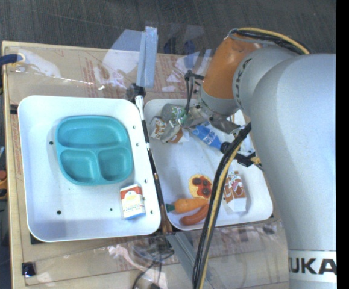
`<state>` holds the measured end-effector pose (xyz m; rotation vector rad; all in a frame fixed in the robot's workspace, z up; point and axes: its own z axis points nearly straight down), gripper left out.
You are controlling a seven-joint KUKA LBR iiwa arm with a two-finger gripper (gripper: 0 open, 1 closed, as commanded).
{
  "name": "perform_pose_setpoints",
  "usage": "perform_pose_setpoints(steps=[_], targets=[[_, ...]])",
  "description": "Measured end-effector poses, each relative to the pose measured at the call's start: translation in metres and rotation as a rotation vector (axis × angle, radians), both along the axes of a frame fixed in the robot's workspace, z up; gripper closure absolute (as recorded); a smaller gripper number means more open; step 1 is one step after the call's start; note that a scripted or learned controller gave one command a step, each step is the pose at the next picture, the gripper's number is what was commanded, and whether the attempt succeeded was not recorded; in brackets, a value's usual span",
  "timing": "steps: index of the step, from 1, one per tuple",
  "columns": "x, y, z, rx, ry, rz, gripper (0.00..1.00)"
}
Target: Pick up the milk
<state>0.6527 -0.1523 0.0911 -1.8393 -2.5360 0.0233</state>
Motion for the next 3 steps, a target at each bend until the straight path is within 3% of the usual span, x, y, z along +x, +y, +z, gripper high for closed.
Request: perform_pose_setpoints(steps=[1,2,3], targets=[[-0.002,-0.002,0.008,-0.004,0.009,0.004,1.0],[-0.01,0.038,0.003,-0.006,-0.001,0.03,1.0],[-0.019,0.046,0.157,0.005,-0.016,-0.115,1.0]])
